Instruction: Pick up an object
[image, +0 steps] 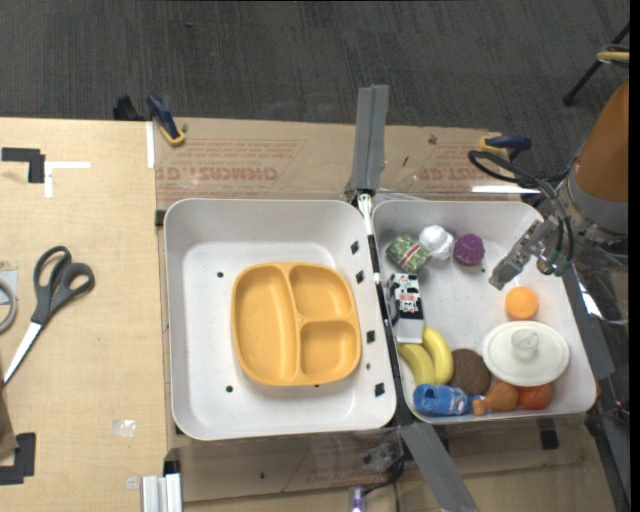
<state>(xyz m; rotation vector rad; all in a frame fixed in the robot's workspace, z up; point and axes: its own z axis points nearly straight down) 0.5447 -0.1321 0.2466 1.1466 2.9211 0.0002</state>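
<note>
The right bin (455, 300) holds several small objects. Along its far side lie a green and white item (407, 250), a white piece (436, 240) and a purple piece (469, 248). A black and white carton (405, 297) lies by the left wall above a banana (430, 355). At the near side are a brown lump (468, 370), a blue item (440, 401) and a white round lid (525, 352). An orange ball (521, 302) sits just below my gripper (503, 272), which hangs over the bin's right part with nothing seen in it.
The left bin (200, 250) holds a yellow divided plate (297, 322). Small orange and red pieces (520, 397) lie at the right bin's near edge. Scissors (50, 290) rest on the bench at far left. A grey bar (370, 140) stands behind the bins.
</note>
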